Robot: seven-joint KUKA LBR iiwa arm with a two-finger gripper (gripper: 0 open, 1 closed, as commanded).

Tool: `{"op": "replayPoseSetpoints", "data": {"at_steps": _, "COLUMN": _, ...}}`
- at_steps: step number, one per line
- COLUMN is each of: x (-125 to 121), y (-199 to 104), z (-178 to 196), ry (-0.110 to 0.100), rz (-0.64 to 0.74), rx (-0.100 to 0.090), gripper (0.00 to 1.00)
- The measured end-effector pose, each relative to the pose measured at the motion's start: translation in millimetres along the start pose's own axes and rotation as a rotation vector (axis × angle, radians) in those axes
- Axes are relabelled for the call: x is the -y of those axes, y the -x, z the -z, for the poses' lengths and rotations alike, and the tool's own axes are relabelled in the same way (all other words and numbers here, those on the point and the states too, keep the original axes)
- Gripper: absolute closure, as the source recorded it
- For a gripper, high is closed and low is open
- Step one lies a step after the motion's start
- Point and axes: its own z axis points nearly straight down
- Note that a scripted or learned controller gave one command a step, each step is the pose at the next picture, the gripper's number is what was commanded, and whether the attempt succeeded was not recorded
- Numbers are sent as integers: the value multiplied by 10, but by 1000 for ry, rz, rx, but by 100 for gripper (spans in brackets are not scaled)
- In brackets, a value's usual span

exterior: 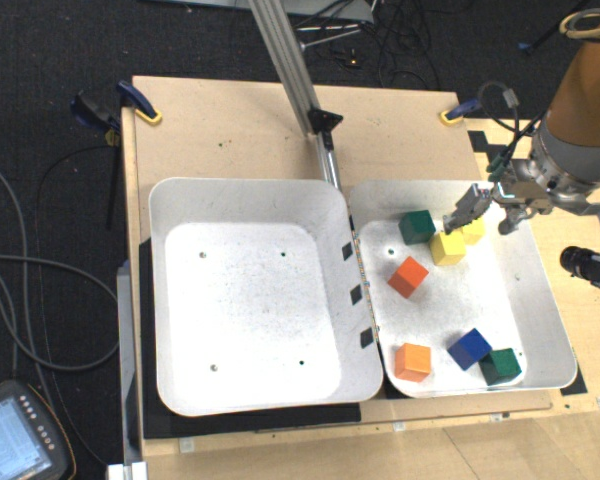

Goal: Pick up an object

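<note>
I am looking down at a slant on a pale wooden table (240, 128) that carries two shallow white bins side by side. The left bin (170, 268) has a speckled floor. The right bin (540, 298) holds seven small blocks. Going left to right: an orange block (408, 276) sits tilted near the bin's middle, another orange block (413, 361) lies at the front edge, a dark green block (416, 226) sits toward the back, and a yellow block (447, 247) lies just beside it. A smaller yellow block (473, 231) touches that one's right side. A blue block (469, 348) and a green block (500, 366) lie together in the front right corner.

The pincer (488, 208) hangs at the bin's back right, directly over the smaller yellow block, with its two fingers spread apart; the left finger (469, 205) reaches down beside that block. Nothing sits between the fingers. The arm (580, 118) enters from the right, orange above a grey wrist.

A metal pole (290, 58) slants across the table's back. Blue and yellow clamps (135, 98) grip the table's back corners. Around the table is dark carpet (40, 48) with loose cables (20, 298), and a tablet screen (15, 438) glows at the bottom left.
</note>
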Motion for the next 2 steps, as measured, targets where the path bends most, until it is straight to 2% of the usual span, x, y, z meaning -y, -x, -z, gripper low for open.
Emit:
{"op": "replayPoseSetpoints", "data": {"at_steps": 1, "x": -6, "y": 4, "z": 20, "ry": 4, "rz": -2, "rx": 1, "gripper": 0}}
{"op": "replayPoseSetpoints", "data": {"at_steps": 2, "x": -37, "y": -67, "z": -447, "ry": -1, "rz": -3, "rx": 0, "gripper": 0}}
